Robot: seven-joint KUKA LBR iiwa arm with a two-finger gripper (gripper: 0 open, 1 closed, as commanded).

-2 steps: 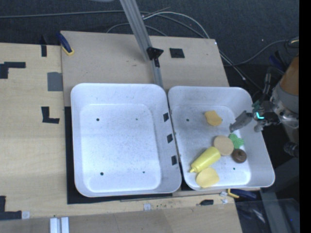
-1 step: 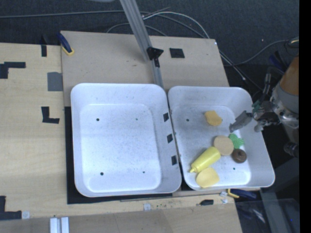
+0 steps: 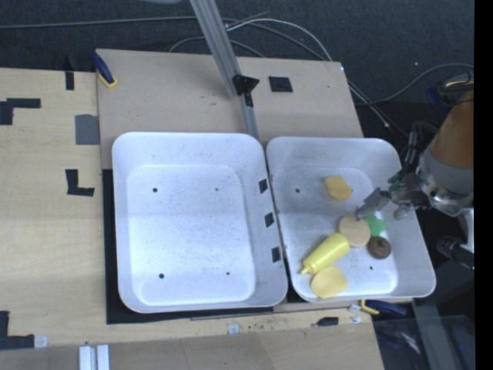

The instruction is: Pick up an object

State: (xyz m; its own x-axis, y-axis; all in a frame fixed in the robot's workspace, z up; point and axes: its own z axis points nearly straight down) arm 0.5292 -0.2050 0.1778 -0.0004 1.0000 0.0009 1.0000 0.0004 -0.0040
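Start at your far left: the left bin (image 3: pixel 189 222) sits on the tabletop (image 3: pixel 46 206), well apart from the pincer, with its right rim meeting the right bin (image 3: pixel 308 160) along the middle. In that right bin, the things gather toward the near right corner. The yellow bottle (image 3: pixel 325 253) lies tilted, below and to the left of the pincer, its cap end pointing away from the pincer toward the bin's near left. Just under it, further below the pincer, you see a yellow lump (image 3: pixel 329 282) close to the near rim. Above those, a smaller yellow piece (image 3: pixel 337 187) lies alone, to the left of the pincer and slightly higher. The tan disc (image 3: pixel 354 230) touches the bottle's broad end and sits just below and left of the pincer. A green thing (image 3: pixel 376 225) lies right beneath the pincer, partly covered by it, and a brown round piece (image 3: pixel 378 247) rests just below that. The pincer (image 3: pixel 383 201) hangs over the bin's right side at the end of the arm (image 3: pixel 451 156); you cannot tell from this view whether it is spread or pressed together, and nothing shows between its tips.
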